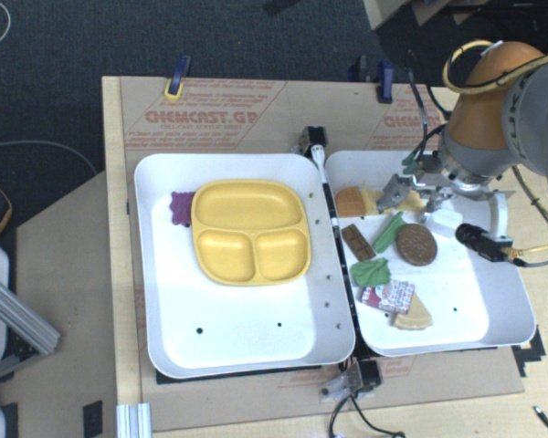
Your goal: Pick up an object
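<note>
The right bin (493, 322) is crowded along its left half — brown disc (416, 244), green pieces (370, 270), wrapper (395, 296) close together. Its lower right floor lies open. The yellow tray (251, 229) blocks the left bin's (233, 340) upper middle — bare floor below.

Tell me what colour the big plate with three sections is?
Yellow. The divided plate sits in the left bin, shown clearly in the camera view.

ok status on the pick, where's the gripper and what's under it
Gripper low over right bin, back edge, nothing seen held. Near it: tan bread piece, green strip, brown disc. Yellow tray in left bin.
</note>
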Robot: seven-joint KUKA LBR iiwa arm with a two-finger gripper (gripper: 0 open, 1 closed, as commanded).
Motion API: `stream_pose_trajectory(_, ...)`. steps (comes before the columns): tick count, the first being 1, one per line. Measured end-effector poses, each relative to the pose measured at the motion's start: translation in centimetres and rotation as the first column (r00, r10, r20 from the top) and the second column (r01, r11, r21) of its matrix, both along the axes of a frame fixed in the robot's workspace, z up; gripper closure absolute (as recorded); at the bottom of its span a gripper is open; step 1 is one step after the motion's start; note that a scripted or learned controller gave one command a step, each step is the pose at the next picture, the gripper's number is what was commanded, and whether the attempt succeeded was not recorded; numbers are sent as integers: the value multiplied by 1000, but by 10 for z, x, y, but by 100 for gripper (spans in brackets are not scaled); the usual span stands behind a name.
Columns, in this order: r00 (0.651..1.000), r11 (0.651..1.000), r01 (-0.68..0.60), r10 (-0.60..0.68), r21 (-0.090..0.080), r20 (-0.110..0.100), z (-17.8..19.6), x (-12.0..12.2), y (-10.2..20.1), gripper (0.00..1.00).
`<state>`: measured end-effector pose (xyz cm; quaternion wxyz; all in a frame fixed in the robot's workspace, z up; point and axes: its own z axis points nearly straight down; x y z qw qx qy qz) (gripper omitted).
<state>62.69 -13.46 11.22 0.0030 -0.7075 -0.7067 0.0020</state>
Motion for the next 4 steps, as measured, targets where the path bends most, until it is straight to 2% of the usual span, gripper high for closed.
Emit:
stream_pose_trajectory(1, 1000, 1000, -1, 1, 0, 9, -23, 2, 0, 0)
stream_pose_trajectory(2, 1000, 1000, -1, 1, 0, 19, -9, 5, 1, 100)
stream_pose_trajectory(4, 1000, 1000, -2, 3, -4, 16, 110, 8, -3, 100)
